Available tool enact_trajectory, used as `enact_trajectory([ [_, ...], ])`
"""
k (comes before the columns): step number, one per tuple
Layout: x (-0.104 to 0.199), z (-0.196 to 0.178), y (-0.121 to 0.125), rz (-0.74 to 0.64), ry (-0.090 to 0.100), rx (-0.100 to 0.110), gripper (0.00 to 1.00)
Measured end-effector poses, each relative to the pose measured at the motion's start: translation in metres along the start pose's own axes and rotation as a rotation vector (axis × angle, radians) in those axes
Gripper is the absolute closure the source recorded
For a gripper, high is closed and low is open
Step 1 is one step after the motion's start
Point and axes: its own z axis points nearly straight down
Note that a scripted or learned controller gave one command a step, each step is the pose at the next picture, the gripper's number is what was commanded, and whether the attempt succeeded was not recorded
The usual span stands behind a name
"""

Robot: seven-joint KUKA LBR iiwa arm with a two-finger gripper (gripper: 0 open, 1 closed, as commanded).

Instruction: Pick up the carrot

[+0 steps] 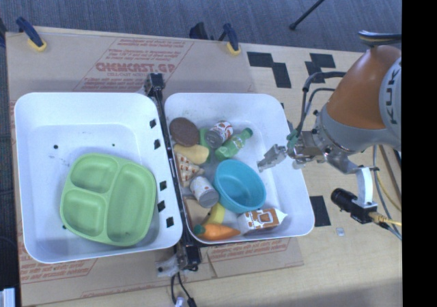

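Orange carrot (220, 232) against bin's (298, 189) near wall

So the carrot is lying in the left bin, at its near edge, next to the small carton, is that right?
Not quite: the carrot lies in the right bin, not the left one. The camera view shows it at that bin's near edge, next to the small carton.

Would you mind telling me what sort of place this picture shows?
Most likely a robotics lab bench set up for picking trials. A grey and orange arm reaches over two white bins clamped to cardboard, one holding a green tray, the other toy food such as a carrot.
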Motion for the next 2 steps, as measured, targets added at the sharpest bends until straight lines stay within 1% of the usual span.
enact_trajectory([
  [1,0.040,-0.211,-0.025,0.038,-0.010,-0.016,0.00],
  [2,0.118,-0.102,-0.025,0.259,-0.002,0.003,0.00],
])
